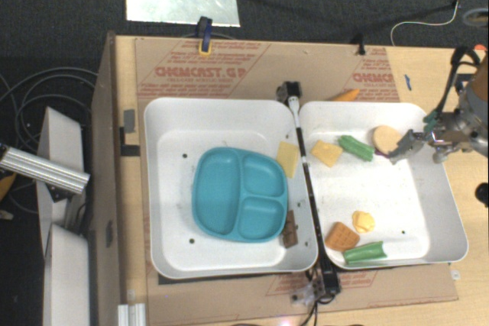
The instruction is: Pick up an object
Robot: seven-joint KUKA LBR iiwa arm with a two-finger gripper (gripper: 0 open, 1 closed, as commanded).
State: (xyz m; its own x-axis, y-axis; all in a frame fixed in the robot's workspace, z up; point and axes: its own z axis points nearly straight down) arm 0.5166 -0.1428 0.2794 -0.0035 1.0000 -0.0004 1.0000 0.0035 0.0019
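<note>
While the arm leans in from the right | fingers [403, 146] beside tan round piece [386, 137] in right bin [439, 202] | grip: can't tell

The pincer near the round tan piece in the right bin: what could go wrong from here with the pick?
1. The pincer sits at the edge of the round tan piece, not over it, so it may only nudge it aside.
2. The green bean-shaped piece lies close beside the tan one, so both could be pushed together.
3. Both lie near the right bin's far wall, leaving little room; the pincer might knock it.
</note>
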